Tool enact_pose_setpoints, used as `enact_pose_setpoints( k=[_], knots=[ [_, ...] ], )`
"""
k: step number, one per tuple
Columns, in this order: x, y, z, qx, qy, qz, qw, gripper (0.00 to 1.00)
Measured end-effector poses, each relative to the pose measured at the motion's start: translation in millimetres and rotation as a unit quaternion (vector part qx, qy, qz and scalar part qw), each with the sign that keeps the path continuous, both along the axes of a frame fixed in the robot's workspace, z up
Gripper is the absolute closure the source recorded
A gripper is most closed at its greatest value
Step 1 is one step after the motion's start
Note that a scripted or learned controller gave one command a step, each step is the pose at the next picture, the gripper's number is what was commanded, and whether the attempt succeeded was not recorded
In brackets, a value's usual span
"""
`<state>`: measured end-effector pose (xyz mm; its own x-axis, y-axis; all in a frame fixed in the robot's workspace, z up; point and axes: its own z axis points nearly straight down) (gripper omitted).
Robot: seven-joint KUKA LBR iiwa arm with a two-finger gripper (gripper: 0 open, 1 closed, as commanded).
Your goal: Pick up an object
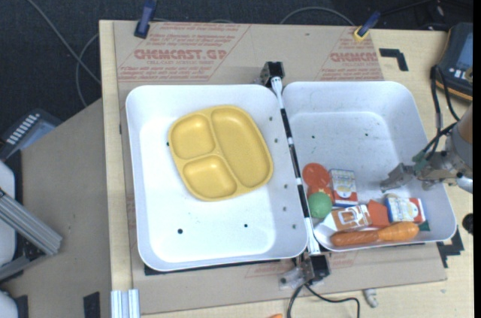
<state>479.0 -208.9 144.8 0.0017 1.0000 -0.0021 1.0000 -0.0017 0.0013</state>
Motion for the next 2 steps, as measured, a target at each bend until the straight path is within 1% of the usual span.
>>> enact_pose_setpoints(
  k=[1,2],
  knots=[
    [1,95,69,0.0014,0.0,0.002,1.0,0.0],
    [-1,114,-30,0.0015,0.002,0.001,1.0,0.0]
  ],
)
